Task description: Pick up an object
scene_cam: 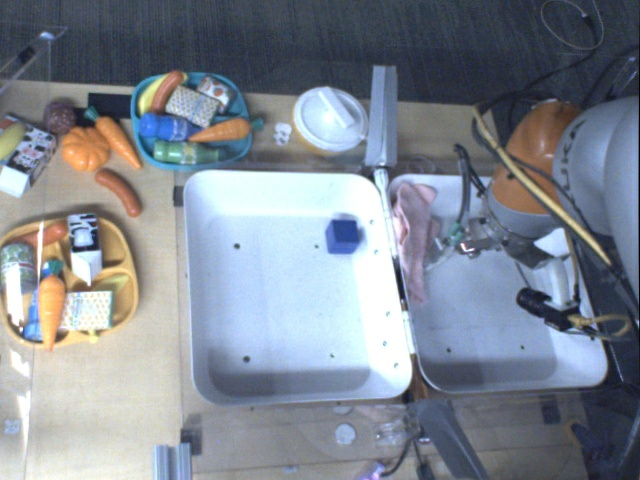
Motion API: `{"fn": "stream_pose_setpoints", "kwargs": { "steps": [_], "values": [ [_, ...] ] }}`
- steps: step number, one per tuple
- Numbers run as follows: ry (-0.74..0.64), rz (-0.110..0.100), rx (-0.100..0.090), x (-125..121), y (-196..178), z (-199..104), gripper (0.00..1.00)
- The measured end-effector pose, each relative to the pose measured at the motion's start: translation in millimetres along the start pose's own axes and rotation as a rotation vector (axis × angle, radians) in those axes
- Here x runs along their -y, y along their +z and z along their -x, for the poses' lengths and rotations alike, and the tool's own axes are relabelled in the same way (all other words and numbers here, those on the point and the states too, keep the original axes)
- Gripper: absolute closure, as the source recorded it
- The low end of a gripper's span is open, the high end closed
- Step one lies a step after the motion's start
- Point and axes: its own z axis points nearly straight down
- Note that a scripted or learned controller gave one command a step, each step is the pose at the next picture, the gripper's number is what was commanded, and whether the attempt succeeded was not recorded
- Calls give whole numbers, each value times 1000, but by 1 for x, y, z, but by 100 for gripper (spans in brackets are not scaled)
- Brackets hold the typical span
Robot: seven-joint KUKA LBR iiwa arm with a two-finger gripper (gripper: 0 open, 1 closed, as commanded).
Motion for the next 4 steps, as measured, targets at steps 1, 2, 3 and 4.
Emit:
{"fn": "stream_pose_setpoints", "kwargs": {
  "steps": [1, 2, 3, 4],
  "values": [
    [112, -12, -1, -75, 4, 10, 0],
    [190, -11, -1, -44, -120, 78, 0],
    [54, -12, -4, -71, -6, 24, 0],
    [48, -10, -2, -72, -15, 24, 100]
  ]
}}
